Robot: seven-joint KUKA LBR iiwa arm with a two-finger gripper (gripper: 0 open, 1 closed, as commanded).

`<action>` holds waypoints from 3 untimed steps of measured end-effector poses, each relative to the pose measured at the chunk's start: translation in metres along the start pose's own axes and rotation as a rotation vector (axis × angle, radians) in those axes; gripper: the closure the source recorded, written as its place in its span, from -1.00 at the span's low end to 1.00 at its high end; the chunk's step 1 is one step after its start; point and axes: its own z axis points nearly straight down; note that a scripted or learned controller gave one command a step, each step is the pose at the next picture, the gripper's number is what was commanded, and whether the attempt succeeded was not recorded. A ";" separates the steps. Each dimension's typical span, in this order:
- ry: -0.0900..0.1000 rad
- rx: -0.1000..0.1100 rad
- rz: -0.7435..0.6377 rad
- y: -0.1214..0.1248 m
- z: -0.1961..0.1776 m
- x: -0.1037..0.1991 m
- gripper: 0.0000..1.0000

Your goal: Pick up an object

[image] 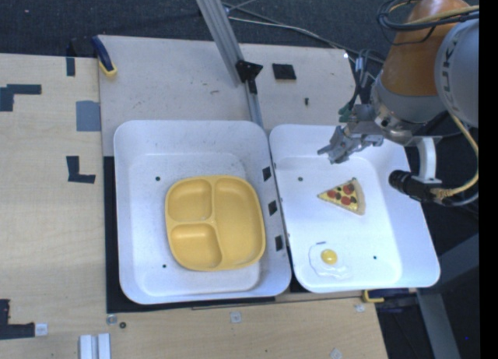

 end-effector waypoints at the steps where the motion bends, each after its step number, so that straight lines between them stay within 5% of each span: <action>1: 0.001 -0.001 -0.002 0.009 -0.004 0.058 1.00; 3: 0.000 0.001 0.000 0.019 0.004 0.156 1.00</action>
